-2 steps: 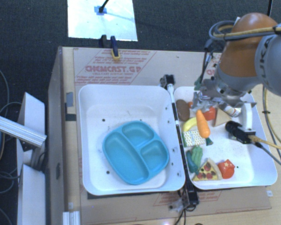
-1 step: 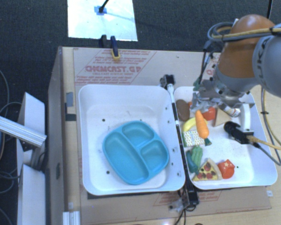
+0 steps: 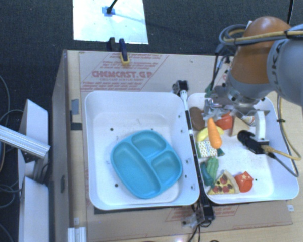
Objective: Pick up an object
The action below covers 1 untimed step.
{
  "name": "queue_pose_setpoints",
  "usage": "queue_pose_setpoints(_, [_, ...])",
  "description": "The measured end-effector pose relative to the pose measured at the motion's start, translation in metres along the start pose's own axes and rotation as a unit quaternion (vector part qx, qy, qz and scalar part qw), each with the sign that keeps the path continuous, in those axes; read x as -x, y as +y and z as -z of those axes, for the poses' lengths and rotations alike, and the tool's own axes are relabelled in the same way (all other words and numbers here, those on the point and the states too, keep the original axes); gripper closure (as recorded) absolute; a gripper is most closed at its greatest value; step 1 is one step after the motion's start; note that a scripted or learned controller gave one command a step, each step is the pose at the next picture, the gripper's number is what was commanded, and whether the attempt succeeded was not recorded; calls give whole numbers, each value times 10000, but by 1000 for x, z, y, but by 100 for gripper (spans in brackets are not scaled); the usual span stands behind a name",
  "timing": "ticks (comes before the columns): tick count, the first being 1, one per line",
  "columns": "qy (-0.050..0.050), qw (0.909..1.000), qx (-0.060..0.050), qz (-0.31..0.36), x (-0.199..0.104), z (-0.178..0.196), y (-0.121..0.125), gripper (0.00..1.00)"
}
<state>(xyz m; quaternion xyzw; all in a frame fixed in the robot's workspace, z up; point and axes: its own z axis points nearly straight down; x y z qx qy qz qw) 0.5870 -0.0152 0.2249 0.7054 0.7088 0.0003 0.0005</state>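
Toy food piled at left side of right bin [image 3: 288,183], beside the divider: easy reach for arm coming from the right. Gripper [image 3: 212,116] low over carrot [image 3: 214,133], just above yellow piece [image 3: 206,134]. Finger spread & any grip: can't tell, wrist blocks. Blue tray [image 3: 146,163] in left bin [image 3: 98,135], across divider from carrot.

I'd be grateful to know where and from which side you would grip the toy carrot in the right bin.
Probably across the carrot's orange body near mid-length, coming from above. It lies atop a banana, long and narrow, tapering toward the pizza slice, so fingers should close across its width.
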Motion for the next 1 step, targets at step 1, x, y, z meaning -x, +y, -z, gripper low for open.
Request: queue_pose_setpoints(1, [3, 10000, 0, 1, -23, 5, -5, 100])
